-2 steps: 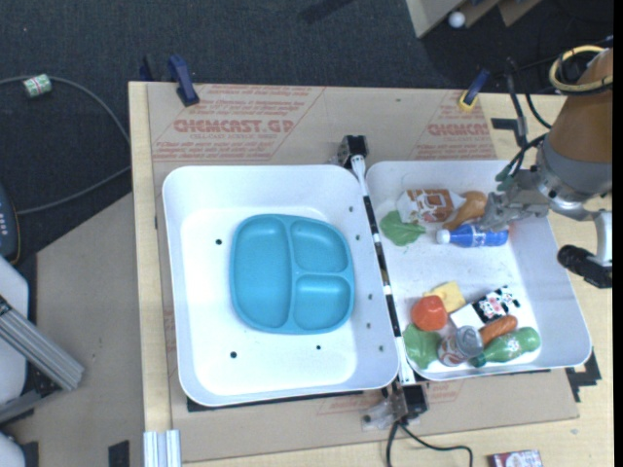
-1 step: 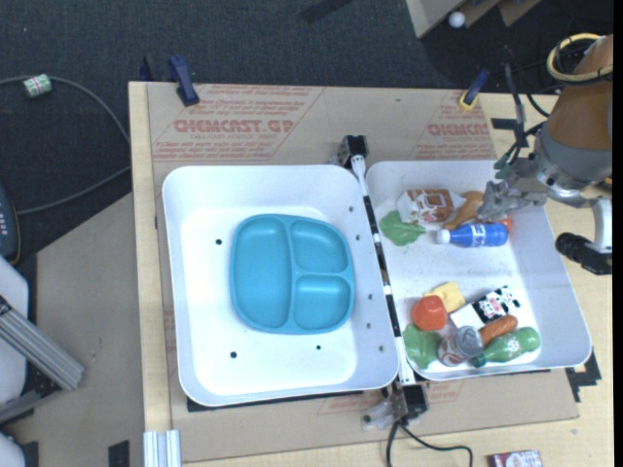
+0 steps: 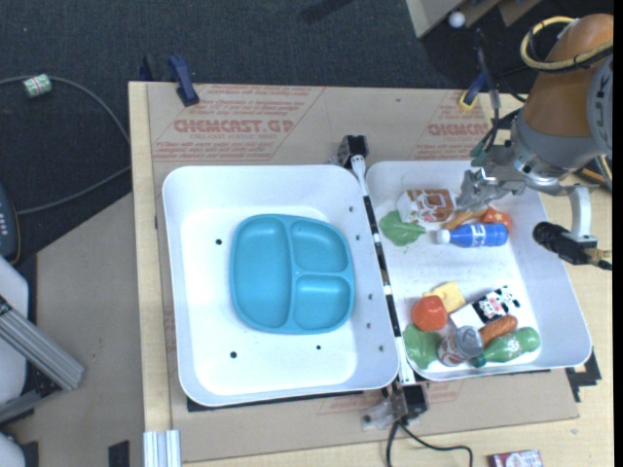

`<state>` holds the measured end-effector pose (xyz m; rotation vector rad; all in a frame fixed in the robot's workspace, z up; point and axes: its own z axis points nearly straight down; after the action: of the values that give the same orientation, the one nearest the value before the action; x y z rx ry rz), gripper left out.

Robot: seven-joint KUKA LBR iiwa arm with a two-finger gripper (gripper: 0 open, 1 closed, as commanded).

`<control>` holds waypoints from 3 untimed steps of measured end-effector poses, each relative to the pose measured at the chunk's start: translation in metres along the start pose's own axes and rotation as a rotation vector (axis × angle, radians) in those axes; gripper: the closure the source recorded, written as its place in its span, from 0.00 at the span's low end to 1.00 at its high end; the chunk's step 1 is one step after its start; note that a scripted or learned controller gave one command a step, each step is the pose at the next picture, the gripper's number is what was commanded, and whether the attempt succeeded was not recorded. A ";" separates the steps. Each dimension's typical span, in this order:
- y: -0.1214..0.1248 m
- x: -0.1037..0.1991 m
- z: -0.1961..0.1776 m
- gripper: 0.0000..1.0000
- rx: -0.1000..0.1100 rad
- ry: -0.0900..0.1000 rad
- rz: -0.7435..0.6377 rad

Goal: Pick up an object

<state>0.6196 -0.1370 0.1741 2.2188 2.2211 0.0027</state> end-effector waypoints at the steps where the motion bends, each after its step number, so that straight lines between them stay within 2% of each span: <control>1: 0.000 0.000 0.000 0.00 0.001 0.000 0.000; 2: 0.004 0.006 0.089 0.00 0.003 0.001 0.000; 3: 0.036 -0.010 0.095 0.00 0.063 0.016 -0.008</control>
<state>0.6559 -0.1475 0.0791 2.2488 2.2694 -0.0501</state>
